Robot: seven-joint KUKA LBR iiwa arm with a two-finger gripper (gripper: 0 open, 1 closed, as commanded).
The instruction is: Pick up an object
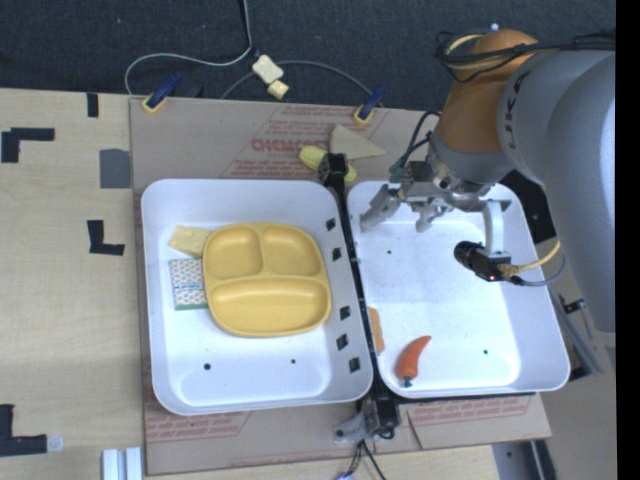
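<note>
Hovering over the upper part of the right bin (530, 368), the gripper (405, 208) has its fingers spread apart with nothing between them, while the nearest loose target, an orange-red chili pepper (413, 355), lies near the lower edge of that bin, toward lower centre of the frame. To do this well, I judge the arm should travel down-frame, centre over the pepper, and turn the fingers across its narrow width before descending, staying off the bin wall.

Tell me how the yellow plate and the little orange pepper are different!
The yellow plate is big, flat and split into compartments; the orange pepper is small, thin and curved. The plate lies in the left bin, the pepper in the right bin. Both lie flat, apart from the claw.
</note>
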